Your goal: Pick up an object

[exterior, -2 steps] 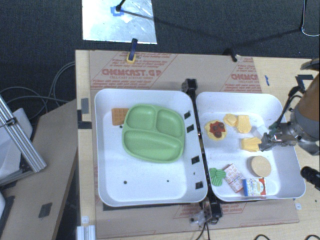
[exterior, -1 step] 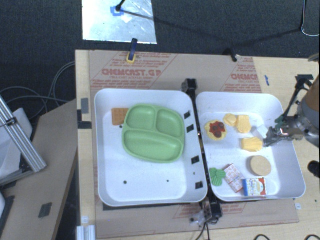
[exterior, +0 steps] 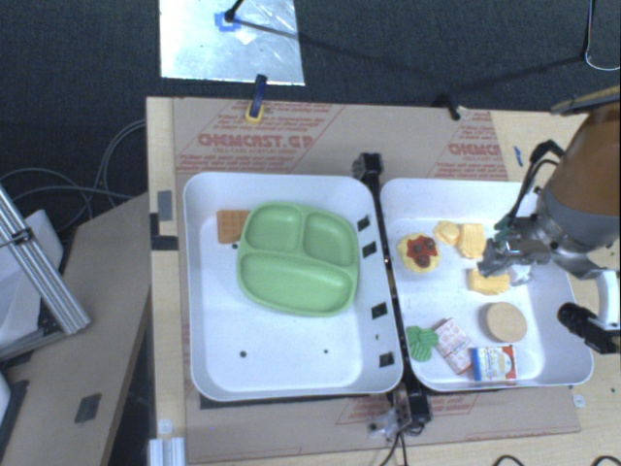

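A: From the overhead camera: hanging low in the right white plastic bin (exterior: 572,357), the grey two-finger gripper (exterior: 506,260), right over a yellow wedge-shaped toy piece (exterior: 487,282). Impossible to tell how wide the gripper is standing, or whether gripping anything.

B: Risking a miss, probably. Sitting flat and close to the pale yellow lumps (exterior: 460,237); likely nudging those or sliding the wedge aside.

A: Any writing?

B: Reading "CHEMCAST GP" in red on the brown board (exterior: 291,134), repeating at right.
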Tool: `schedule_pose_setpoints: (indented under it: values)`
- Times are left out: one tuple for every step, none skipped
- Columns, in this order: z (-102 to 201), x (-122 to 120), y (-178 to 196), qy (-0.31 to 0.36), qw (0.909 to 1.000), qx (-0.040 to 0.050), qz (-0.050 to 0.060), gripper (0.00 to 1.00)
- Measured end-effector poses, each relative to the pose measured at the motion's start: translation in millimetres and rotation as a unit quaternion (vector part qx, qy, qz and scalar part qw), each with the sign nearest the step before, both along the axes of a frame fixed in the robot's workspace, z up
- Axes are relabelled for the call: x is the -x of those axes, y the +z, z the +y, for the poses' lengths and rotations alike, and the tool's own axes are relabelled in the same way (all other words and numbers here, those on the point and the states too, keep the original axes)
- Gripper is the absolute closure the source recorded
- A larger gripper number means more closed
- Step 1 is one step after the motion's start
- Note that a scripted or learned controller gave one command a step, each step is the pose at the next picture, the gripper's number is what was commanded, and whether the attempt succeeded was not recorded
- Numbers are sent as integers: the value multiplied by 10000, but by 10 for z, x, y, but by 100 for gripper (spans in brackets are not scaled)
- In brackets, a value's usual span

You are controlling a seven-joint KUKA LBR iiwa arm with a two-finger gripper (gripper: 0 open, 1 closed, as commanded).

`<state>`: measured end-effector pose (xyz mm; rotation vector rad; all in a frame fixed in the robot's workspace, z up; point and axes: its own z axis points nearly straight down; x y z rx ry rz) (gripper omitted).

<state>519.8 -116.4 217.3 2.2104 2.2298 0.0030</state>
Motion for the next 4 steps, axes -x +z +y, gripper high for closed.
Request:
schedule_pose_setpoints:
  values:
    - [497,-233,124,8,10000,-9,-5,100]
    - [1081,-396,64,12,10000,-11,0,100]
    - [1536,-569,144,1,10000,-10,-4,100]
    - [2067,-864,174,6,10000,-15,-6,100]
